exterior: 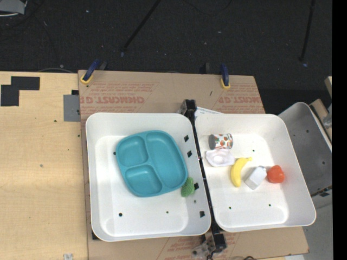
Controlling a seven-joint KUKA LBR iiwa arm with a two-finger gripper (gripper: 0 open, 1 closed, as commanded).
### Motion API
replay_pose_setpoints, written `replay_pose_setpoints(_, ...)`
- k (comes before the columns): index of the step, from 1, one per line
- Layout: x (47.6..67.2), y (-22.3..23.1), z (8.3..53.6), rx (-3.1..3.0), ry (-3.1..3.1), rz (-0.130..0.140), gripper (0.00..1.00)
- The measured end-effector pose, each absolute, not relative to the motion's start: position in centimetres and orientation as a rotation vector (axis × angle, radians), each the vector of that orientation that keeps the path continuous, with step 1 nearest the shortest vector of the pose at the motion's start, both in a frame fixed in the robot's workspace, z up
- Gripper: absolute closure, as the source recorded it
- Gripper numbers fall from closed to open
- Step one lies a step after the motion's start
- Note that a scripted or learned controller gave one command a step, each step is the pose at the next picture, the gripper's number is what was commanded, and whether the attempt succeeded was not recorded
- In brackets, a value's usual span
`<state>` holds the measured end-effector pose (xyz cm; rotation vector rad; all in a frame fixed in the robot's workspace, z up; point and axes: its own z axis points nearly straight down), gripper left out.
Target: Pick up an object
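Hand: state cannot be told. Table [38,161] carries a cardboard sheet [162,93] with two white bins touching side by side.

Left bin [103,215]: teal divided plate [152,162] and a small green item [188,188] touching the plate's near-right corner.

Right bin [271,215], five objects clustered in the far-left half:
- banana [238,172], long axis near-to-far, far tip leaning right
- patterned cup [221,141] on its side, axis left-right
- white dish [218,158] just left of the banana
- white block [255,177] touching the banana's right side
- red piece [276,174] just right of the block
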<state>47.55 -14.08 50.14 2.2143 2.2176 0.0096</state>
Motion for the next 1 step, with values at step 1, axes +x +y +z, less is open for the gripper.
replay_pose_setpoints(1, 47.58, -14.09, 49.66, 2.221, 2.223, -0.001, 0.00)
